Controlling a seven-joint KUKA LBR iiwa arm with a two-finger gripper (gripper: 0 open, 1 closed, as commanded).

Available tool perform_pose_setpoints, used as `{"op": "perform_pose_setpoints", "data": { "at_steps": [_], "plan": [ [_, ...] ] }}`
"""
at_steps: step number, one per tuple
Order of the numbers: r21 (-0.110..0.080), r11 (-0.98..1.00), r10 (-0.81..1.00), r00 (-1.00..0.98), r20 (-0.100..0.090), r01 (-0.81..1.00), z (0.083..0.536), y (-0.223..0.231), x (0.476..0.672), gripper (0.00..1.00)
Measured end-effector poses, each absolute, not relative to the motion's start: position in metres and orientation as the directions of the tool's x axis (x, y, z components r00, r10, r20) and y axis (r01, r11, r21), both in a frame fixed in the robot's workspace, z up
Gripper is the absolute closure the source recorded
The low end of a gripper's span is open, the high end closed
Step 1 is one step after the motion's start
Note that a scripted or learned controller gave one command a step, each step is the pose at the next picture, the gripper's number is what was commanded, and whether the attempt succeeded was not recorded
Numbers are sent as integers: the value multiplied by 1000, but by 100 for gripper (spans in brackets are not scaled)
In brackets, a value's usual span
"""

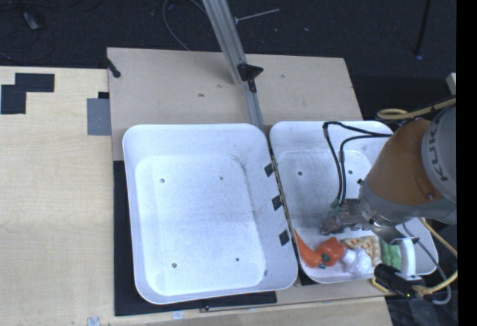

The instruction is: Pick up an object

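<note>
White right bin [313, 145]: we judge the gripper [337, 224] approaching the orange object [328, 250] at 6 o'clock; finger state we cannot tell; descent next.

Arm [406, 168] reaches into right bin [313, 160]. Gripper [339, 224] sits low, just above an orange toy [324, 251] at the bin's near edge. Left bin [149, 145] adjoins.

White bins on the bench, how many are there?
2. The left bin sits in the middle of the bench. The right bin touches its side, with small things piled in its near corner and the arm reaching over it.
</note>
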State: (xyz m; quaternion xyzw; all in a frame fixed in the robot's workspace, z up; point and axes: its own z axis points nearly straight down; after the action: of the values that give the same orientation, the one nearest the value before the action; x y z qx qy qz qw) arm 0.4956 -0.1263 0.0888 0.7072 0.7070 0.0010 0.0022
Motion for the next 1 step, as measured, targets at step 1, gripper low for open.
{"op": "perform_pose_setpoints", "data": {
  "at_steps": [1],
  "plan": [
    [3,-4,1000,4,-3,1000,141,-196,494,100]
  ]
}}
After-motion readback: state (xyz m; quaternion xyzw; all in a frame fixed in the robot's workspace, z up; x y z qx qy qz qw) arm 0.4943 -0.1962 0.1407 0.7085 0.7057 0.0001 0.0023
